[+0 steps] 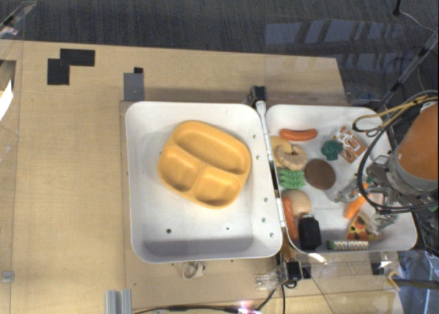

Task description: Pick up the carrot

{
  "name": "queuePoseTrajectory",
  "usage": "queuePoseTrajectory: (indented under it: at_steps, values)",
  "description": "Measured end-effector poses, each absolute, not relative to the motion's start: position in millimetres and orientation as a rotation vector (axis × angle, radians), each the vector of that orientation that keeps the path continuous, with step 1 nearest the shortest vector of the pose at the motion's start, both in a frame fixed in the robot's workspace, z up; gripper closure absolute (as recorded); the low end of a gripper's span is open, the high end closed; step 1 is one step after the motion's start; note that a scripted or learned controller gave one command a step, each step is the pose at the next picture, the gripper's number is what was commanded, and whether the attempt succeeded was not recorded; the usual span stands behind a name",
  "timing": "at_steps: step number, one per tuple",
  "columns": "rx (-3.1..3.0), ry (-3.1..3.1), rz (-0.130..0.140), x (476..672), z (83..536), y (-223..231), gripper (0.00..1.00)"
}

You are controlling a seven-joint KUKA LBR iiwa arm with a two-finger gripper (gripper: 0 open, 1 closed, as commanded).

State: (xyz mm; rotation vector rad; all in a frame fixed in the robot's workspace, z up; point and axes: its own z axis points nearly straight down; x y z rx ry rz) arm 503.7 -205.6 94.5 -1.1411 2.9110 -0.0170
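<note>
**Orange carrot under the pincer: settle the grip first**

Your pincer [367, 199] hangs over the right bin [384, 110], near the desk's right edge; whether it is parted or closed, you cannot tell. The carrot [354, 206] lies just beneath it, tilted. Align across its narrow width, and keep clear of the pizza slice [358, 229] and brown disc [319, 174] nearby.

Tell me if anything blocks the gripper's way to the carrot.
Nothing visible does. The carrot lies in the right bin right beside the gripper, with no toy between them; the pizza slice sits just below it.
</note>
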Motion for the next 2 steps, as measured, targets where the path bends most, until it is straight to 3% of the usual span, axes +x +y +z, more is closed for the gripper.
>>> queuePoseTrajectory:
  at_steps: [1, 2]
  values:
    - [-1.448, 2.771, -0.039, 504.7, 95.1, -182.7, 0.00]
    - [-1.274, 2.839, -0.038, 498.9, 96.0, -191.9, 0.00]
